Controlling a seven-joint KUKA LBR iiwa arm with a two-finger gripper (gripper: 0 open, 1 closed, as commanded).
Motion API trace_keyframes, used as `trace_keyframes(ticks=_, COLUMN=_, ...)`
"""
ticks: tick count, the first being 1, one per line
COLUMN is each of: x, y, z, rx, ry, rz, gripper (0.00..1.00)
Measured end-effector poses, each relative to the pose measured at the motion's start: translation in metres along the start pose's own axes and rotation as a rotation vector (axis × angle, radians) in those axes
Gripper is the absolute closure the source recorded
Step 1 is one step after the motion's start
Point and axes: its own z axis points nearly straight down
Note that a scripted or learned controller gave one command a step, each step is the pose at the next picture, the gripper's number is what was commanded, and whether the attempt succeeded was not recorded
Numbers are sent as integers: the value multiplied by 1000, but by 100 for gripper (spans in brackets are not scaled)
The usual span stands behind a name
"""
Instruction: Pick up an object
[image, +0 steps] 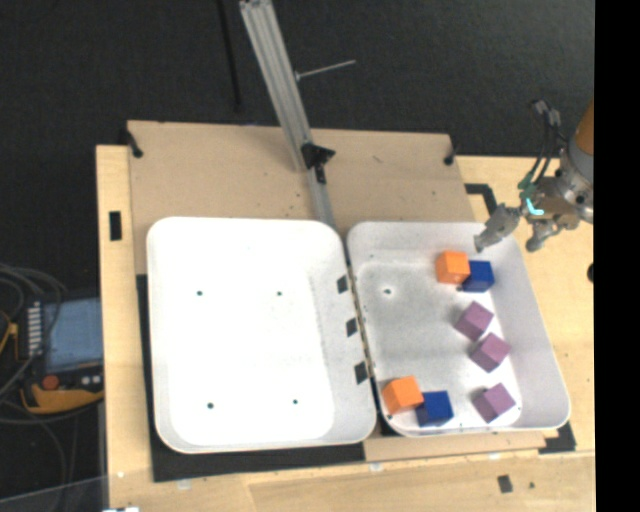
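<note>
Camera view, looking down at a slant: two shallow white bins are seen side by side on the bench. The left bin (250, 330) takes up the middle-left of the frame, and the right bin (400, 330) sits just beside it toward the lower right.

All the blocks are found in the right bin. An orange cube (452, 267) and a blue cube (479, 275) are parked touching each other near the bin's upper right. Three purple cubes are strung down the right side: one (474, 320) mid-bin, another (490, 351) just below it, and a third (493, 402) near the lower right corner. A second orange cube (403, 393) and a second blue cube (434, 408) are tucked together at the bottom edge.

The gripper (515, 232) is seen at the upper right of the frame, over the bin's top right rim, with its fingers spread apart and nothing between them. The nearest blocks, the upper orange and blue pair, are left lying in the bin just lower left of it.
</note>
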Motion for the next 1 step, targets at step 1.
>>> trace_keyframes(ticks=1, x=-1, y=1, z=-3, rx=-4, ry=-3, rz=-2, gripper=0)
